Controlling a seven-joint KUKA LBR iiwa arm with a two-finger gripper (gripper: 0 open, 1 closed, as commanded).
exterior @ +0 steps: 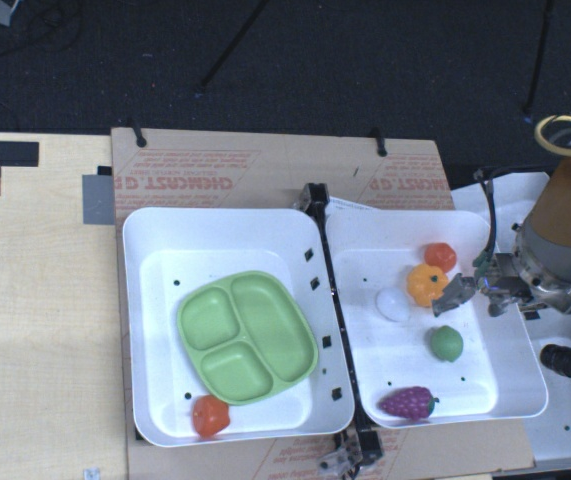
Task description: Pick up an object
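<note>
My gripper (476,299) hovers at the right side of the right bin (521,392), open, with nothing between its fingers. Its left finger (453,297) is just right of an orange pepper (426,284). A red fruit (440,256) lies just above the pepper. A pale white round object (393,305) rests to the pepper's lower left. A green lime (446,344) sits below the gripper, apart from it. Purple grapes (408,402) lie by the bin's front wall.
The left bin (135,268) holds a green divided plate (247,336) and a red strawberry-like fruit (210,415) at its front. A black divider (331,308) runs between the bins. The grey arm with its orange band (555,218) comes in from the right.
</note>
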